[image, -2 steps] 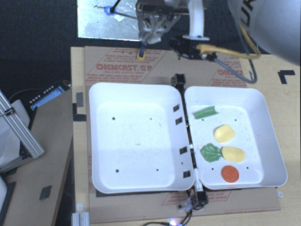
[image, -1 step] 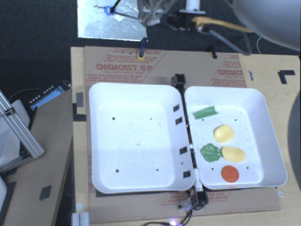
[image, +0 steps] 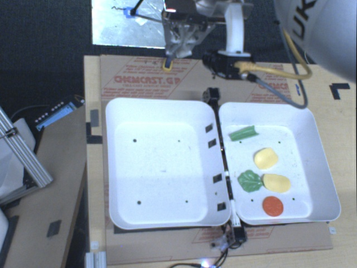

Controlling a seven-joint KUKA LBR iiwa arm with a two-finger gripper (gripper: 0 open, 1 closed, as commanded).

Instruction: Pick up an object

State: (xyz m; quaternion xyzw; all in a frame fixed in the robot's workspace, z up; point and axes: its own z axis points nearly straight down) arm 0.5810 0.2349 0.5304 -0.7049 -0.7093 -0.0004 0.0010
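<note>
Figure: bench seen from above at a slant. The gripper [image: 179, 50] hangs beyond the far rim of the left bin [image: 120, 149], over the brown board [image: 142, 74]; whether anything sits between its tips, or how they stand, I cannot tell from here. All 5 candidate objects lie in the right bin [image: 312, 144], well apart from the gripper and toward the near-right of it: a green strip [image: 243, 132], a yellow piece [image: 266, 158], a green leaf [image: 250, 181], a second yellow piece [image: 276, 182] and an orange disc [image: 273, 206]. The green strip is the nearest; its long axis runs roughly left to right, slightly tilted. The leaf touches the second yellow piece. Any pick would seem to need travel across the central hinge toward the camera.
</note>
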